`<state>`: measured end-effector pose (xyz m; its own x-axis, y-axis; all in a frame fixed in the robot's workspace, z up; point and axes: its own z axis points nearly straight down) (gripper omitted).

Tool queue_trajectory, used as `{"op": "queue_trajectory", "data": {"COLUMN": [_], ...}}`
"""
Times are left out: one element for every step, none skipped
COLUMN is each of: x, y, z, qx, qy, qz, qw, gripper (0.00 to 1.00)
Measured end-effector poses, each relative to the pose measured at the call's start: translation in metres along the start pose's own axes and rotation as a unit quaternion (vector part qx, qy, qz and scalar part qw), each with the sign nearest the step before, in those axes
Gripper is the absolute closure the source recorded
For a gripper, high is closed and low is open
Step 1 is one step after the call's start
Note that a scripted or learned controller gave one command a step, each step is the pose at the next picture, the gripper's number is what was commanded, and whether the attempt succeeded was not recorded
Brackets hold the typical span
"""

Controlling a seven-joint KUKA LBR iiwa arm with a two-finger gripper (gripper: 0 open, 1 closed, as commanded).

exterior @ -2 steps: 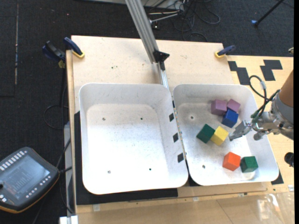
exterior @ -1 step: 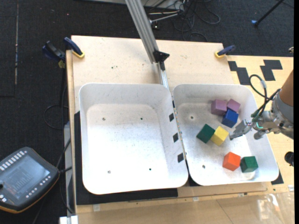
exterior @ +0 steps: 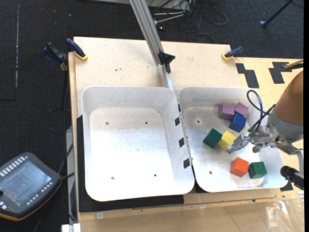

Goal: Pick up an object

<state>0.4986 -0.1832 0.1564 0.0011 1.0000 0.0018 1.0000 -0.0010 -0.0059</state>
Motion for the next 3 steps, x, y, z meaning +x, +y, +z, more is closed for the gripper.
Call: {"op": "queue_trajectory", "data": {"x": [0.006, 0.006, 0.006], "y": [0.006, 0.006, 0.007], "z": [0.047, 0.062, 0.051], "qx": [-0.001, -0.003, -0.004], "qy": [0.0, -0.001, -0.001], "qz": [-0.001, 0.0, -0.001], "qw": [1.0, 1.0, 1.0], "gripper": [0.0, 0.0, 1.0]}}
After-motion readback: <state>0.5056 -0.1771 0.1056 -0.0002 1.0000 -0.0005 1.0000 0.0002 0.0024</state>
